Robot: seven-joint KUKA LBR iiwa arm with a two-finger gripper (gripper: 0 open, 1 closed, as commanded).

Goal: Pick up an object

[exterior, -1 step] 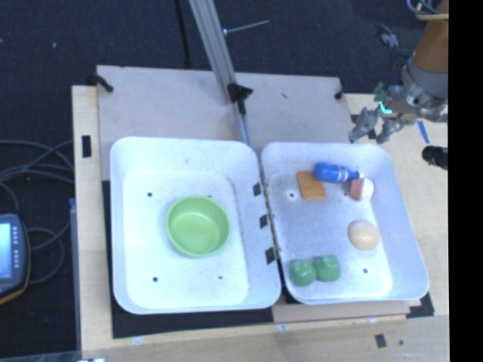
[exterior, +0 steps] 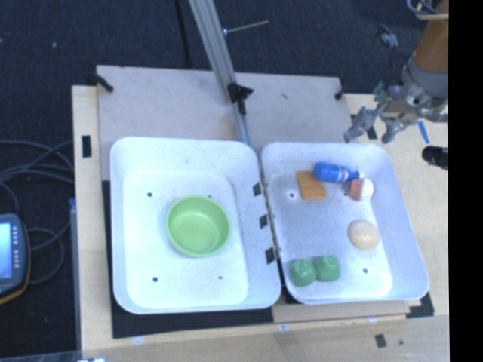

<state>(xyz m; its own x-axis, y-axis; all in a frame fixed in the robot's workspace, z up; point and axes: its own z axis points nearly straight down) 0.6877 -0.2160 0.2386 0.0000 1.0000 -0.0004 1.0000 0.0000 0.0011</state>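
1. Gripper (exterior: 375, 129) hangs at the upper right of the frame, above the far rim of the right bin (exterior: 392, 274). Fingers stand spread apart with nothing between them.
2. Candidate objects lie in the right bin: blue bottle (exterior: 332, 173), orange block (exterior: 310, 185), a red-and-white piece (exterior: 360, 189), cream ball (exterior: 363, 235) and green double block (exterior: 315, 270). A green bowl (exterior: 198, 225) sits alone in the left bin (exterior: 128, 277).
3. Risk: bottle, orange block and red-and-white piece lie close together. A descent there may land a finger on a neighbour and shove the cluster rather than close on one item.
4. Risk: the cream ball looks round and may roll out from closing fingers.
5. Risk: a straight drop from the present position may strike the bin's rim.
6. Risk: the bowl's wide rim may exceed the finger opening, in my judgement.
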